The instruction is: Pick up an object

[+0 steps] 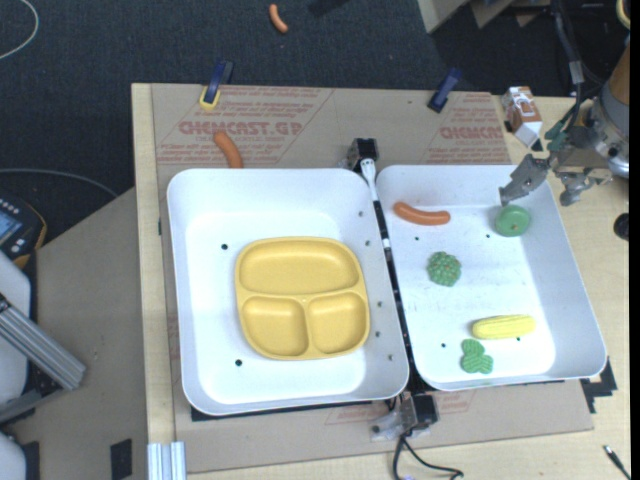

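Observation:
My gripper [548, 187] hangs over the far right corner of the right bin [570, 268], open, with nothing between its fingers. Its left finger [524, 179] ends just above a small round green piece [512, 221] lying in the bin. Also in that bin are an orange sausage [421, 213], a green broccoli head [444, 268], a yellow corn cob [503, 326] and a green leafy piece [476, 357].
The left bin [200, 228] holds a yellow divided plate [300, 296]. An orange sausage [229, 149] lies on the cardboard behind the left bin, and another [278, 17] on the dark floor. Clamps [213, 85] [444, 89] grip the board's far edge.

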Robot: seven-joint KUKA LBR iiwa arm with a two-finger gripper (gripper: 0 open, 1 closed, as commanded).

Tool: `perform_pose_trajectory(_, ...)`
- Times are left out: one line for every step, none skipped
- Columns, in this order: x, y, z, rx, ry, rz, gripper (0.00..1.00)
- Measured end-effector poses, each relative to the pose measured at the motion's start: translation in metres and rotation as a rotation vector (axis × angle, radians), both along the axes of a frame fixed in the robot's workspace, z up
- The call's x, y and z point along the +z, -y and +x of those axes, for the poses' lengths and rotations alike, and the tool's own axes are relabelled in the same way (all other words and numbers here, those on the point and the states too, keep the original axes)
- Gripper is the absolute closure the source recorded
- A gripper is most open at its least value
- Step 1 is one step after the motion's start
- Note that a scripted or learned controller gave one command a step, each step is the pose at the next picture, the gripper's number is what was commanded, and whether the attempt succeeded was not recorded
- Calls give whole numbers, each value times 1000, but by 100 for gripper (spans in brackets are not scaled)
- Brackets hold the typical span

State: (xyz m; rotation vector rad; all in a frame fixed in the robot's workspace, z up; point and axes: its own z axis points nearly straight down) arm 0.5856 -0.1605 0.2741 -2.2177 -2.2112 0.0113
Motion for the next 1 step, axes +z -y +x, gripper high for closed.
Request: perform_pose_trajectory(7,0,2,3,13,-2,0)
